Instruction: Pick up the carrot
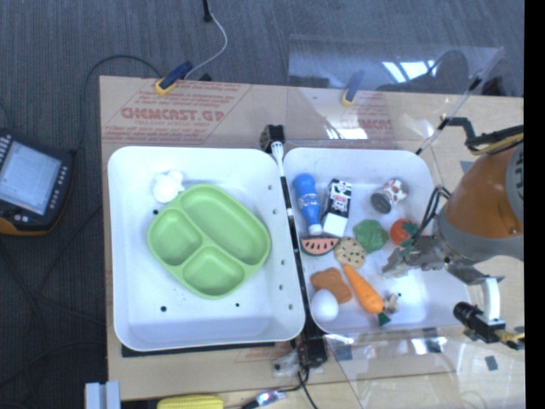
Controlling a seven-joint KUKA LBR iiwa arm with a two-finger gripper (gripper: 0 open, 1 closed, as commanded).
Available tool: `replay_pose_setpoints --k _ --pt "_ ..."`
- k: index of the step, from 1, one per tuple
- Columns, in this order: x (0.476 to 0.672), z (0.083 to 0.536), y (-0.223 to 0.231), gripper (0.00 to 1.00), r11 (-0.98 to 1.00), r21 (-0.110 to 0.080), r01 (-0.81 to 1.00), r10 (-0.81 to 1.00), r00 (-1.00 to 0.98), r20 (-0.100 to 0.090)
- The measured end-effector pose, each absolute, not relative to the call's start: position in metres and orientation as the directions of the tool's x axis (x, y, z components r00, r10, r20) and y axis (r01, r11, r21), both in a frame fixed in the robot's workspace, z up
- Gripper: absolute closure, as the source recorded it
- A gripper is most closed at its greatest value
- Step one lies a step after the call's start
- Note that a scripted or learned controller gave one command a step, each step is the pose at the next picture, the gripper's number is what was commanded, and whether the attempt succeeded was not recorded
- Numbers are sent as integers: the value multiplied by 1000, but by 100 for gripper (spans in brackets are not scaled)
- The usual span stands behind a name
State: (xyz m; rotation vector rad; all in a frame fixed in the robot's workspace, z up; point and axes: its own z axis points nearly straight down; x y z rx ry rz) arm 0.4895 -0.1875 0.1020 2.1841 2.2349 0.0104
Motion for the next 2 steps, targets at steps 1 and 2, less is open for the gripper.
replay_pose_setpoints --k 1,2 --pt "483 118 -103 100 -156 -6 988 988 156 1" --pt "482 117 -105 0 -159 -7 987 987 159 0"
